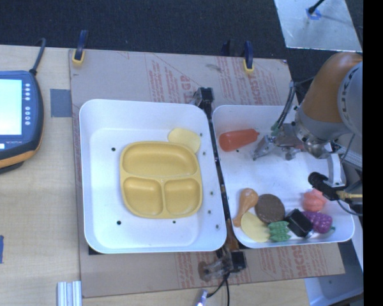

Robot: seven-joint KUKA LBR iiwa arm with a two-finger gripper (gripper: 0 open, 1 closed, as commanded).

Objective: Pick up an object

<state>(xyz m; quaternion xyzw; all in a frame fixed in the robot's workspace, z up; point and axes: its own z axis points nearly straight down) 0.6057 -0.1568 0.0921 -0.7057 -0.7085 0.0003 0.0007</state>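
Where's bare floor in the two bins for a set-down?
Left white bin: bare strips around the yellow three-compartment plastic tray, widest along the near edge. Right white bin: open middle, between the orange-red toy sausage and the near-edge pile around the brown round disc. The claw hangs over its far part.
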